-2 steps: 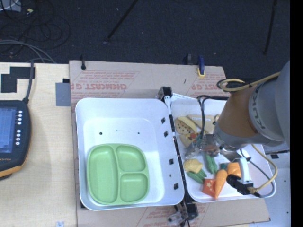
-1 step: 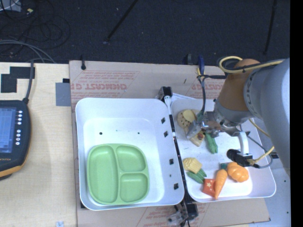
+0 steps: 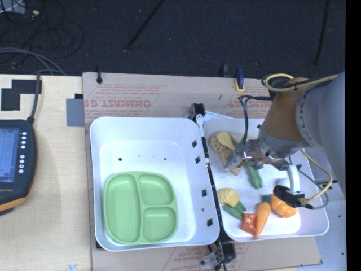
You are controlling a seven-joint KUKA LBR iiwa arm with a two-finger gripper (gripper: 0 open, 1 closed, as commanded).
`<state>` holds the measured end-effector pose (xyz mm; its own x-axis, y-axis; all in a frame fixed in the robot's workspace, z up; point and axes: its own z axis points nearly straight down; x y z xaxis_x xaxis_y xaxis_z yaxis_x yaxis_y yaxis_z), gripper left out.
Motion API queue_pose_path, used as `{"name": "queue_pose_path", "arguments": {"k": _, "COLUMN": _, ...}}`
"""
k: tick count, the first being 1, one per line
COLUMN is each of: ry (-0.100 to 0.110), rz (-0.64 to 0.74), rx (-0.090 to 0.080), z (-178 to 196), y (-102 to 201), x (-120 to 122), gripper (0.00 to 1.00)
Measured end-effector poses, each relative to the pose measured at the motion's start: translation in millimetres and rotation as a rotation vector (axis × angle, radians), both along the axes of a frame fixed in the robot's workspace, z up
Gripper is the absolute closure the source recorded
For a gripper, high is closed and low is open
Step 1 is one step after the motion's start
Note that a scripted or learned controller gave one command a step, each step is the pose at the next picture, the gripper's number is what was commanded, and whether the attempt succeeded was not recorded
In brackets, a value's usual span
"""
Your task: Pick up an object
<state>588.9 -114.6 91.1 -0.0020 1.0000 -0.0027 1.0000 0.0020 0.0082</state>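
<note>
My gripper [image 3: 241, 158] is low in the right bin [image 3: 316, 226], near its upper left part, with the grey arm and its orange band [image 3: 280, 117] rising to the right. It sits just right of a tan cookie-like toy [image 3: 221, 142] and just above a green vegetable toy [image 3: 255, 177]. Lower in the bin lie a yellow corn piece [image 3: 228, 196], a green pepper-like piece [image 3: 233, 210], a red strawberry [image 3: 249, 223], a carrot [image 3: 263, 217] and an orange fruit toy [image 3: 282, 208]. The wrist hides what lies directly under the gripper.
The left bin [image 3: 113, 130] holds a green divided plate [image 3: 140, 208] at its lower left. A black divider with clips [image 3: 202, 168] runs between the bins. A tablet-like pendant [image 3: 12, 158] lies at the far left of the bench. Cables [image 3: 298, 185] hang off the wrist.
</note>
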Motion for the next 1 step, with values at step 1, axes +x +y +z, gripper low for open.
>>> {"name": "queue_pose_path", "arguments": {"k": 1, "ry": -0.001, "rz": -0.001, "rx": 0.000, "z": 0.1, "y": -9.1, "x": -26.4, "gripper": 0.00}}
